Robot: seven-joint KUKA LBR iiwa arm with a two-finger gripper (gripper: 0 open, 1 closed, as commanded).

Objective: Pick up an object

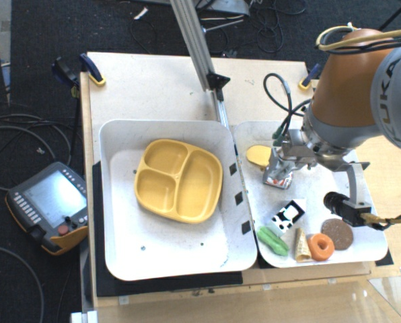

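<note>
Hovering low, the gripper [279, 177] sits beside a yellow piece [258, 155].

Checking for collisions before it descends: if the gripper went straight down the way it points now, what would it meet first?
Most likely the white floor of the right bin, just beside the flat yellow piece. The gripper hangs close above it; depth is hard to judge.

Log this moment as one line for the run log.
arm: over right bin | hand: low beside yellow piece | left bin: yellow tray | pick: not seen
</note>
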